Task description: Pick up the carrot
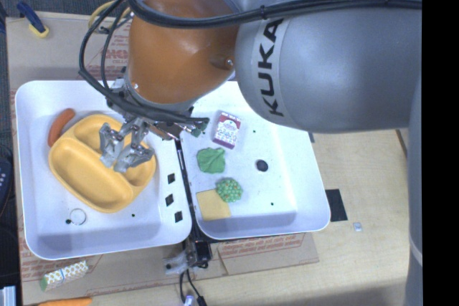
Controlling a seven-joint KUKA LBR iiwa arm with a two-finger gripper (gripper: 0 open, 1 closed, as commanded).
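The carrot (pixel 61 125) is a small orange piece lying in the left bin (pixel 36 211), against the upper left edge of a yellow divided dish (pixel 93 175). My gripper (pixel 122 147) hangs over the right part of that dish, well to the right of the carrot. Its metal fingers (pixel 109 141) stand spread apart with nothing between them. The arm's orange band and grey body cover the top of both bins.
The right bin (pixel 287 204) holds a purple card box (pixel 226 130), a green leaf (pixel 211 160), a bunch of green peas (pixel 229 190) and a yellow cheese slice (pixel 212 205). A small ring (pixel 77 217) lies in the left bin's front.
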